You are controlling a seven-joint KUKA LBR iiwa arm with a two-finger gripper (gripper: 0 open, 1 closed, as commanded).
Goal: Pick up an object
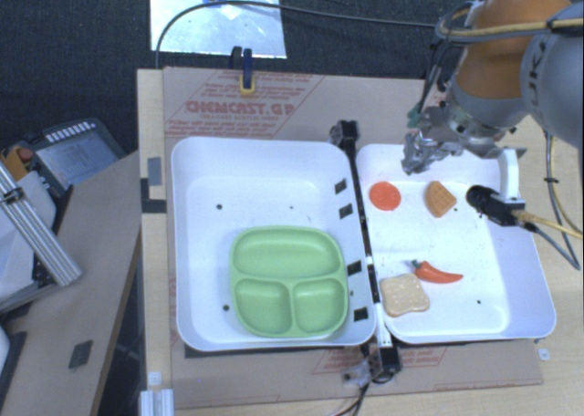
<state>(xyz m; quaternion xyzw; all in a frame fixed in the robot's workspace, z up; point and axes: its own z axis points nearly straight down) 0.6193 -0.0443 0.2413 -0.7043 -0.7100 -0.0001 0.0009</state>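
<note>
The right bin (pixel 525 300) holds a red round slice (pixel 385 196), a small tan-orange chunk (pixel 441 198), a red chili pepper (pixel 438 272) and a pale slice of toast (pixel 404 296). My gripper (pixel 414 160) hangs over the far left part of this bin, just beyond and to the right of the red slice and left of the tan chunk. Nothing shows in its grasp. The grey arm with its orange band (pixel 511 17) comes in from the upper right.
In the left bin (pixel 196 223), a green divided plate (pixel 290 280) lies near the front. A black divider strip (pixel 358 223) runs between the bins. A black fitting with a yellow cable (pixel 493 204) hangs over the right bin's right side.
</note>
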